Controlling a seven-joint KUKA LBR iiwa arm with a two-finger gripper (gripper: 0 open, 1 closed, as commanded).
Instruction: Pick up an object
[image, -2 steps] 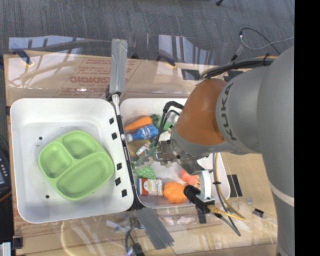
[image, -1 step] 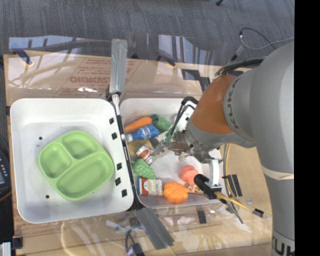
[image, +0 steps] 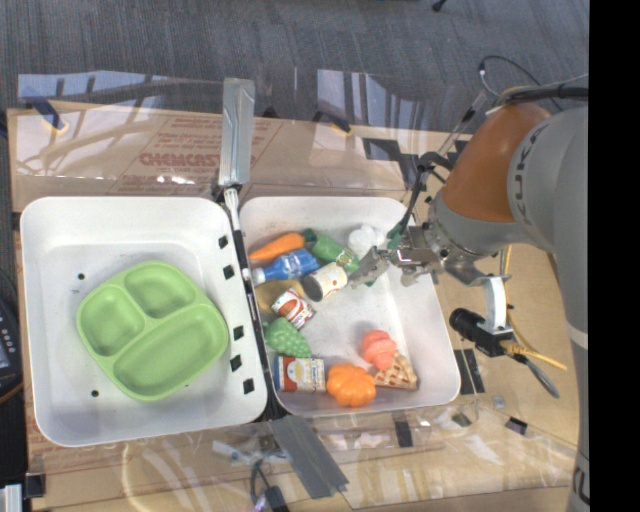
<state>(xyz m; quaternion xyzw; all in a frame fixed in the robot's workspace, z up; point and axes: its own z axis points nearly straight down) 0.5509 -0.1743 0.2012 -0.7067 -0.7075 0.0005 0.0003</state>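
The arm (image: 520, 170) reaches in from the right and its gripper (image: 385, 255) sits low over the upper right part of the right bin (image: 425, 300), just beside a green bottle (image: 332, 252) and a white lump (image: 362, 238) — whether its fingers are released or clenched on anything I cannot tell. The toys lie loose there — a carrot (image: 277, 246), blue bottle (image: 286, 267), can (image: 298, 373), orange pumpkin (image: 351, 385) and waffle piece (image: 397, 374). The left bin (image: 50, 250) holds a green divided plate (image: 152, 329).
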